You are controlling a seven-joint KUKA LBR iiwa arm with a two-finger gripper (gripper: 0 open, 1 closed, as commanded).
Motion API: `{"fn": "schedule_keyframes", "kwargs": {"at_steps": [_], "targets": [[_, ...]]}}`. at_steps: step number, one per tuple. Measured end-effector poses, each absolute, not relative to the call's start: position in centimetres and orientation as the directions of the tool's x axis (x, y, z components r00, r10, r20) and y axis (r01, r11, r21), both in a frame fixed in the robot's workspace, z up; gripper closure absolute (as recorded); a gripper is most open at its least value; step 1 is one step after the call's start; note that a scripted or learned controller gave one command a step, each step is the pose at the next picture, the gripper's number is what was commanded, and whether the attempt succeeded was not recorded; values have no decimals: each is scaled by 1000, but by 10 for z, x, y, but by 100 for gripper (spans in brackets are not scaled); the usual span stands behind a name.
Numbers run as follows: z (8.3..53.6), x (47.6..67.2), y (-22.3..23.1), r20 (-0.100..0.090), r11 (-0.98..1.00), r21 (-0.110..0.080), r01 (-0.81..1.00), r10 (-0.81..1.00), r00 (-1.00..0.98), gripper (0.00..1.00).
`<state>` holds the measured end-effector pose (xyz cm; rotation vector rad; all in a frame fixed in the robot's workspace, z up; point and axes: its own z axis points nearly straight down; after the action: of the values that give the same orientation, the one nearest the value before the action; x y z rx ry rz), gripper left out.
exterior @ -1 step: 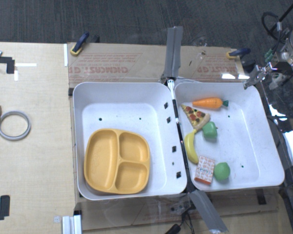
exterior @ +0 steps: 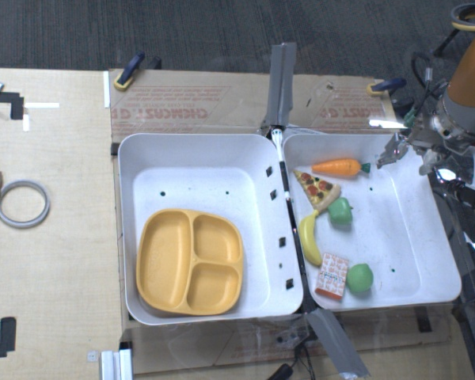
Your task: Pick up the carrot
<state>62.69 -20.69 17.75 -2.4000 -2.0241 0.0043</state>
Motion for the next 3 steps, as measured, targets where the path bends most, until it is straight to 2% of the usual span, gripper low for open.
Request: {"fn": "schedule_keyframes", "kwargs": {"at_steps": [1,2,3], "targets": [[233,647,-173,-2,-285,0,958,958,285,0],[203,624,-155,-1,-235,-3,972,972,235,0],[337,659,-210,-2,-116,0,993,993,116,0]]}}
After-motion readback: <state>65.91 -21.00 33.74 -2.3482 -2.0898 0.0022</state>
